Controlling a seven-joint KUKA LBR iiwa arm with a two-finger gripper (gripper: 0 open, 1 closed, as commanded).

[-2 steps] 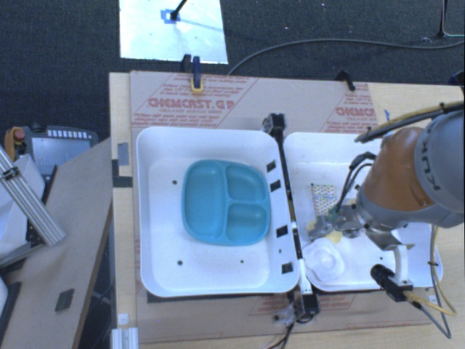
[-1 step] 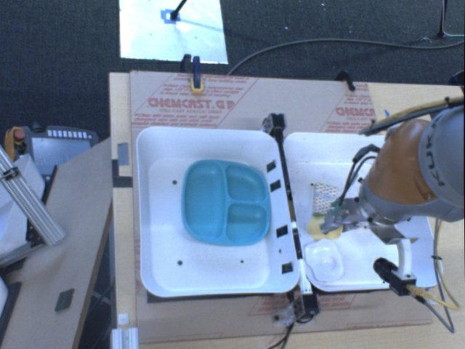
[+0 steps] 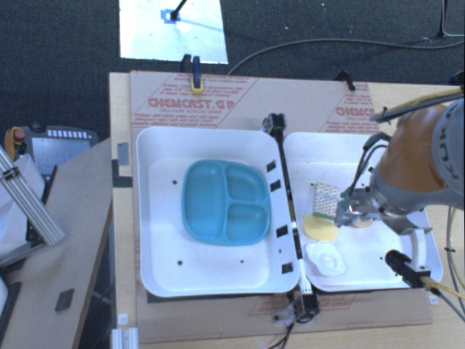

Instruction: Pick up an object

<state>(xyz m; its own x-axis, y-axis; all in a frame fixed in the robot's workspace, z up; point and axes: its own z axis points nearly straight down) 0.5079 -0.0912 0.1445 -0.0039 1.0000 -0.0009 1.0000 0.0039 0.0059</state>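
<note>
Cardboard (image 3: 218, 97) underlies both white bins (image 3: 163, 195) on dark carpet (image 3: 65, 49) (hand (image 3: 347, 211) grip: cannot tell).

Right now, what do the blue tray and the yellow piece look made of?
Blue tray: likely moulded plastic, smooth and semi-matte, with one-piece rounded compartments and uniform colour. Yellow piece: possibly plastic or foam toy food, with a dull pale surface; too small to be sure.

Partly obscured: arm (image 3: 418, 158) cut off at the right frame edge, covering the right bin's (image 3: 320, 147) far side; gripper (image 3: 354, 213) finger state indistinct; grey patterned item (image 3: 325, 197) beside it too small to identify.
</note>
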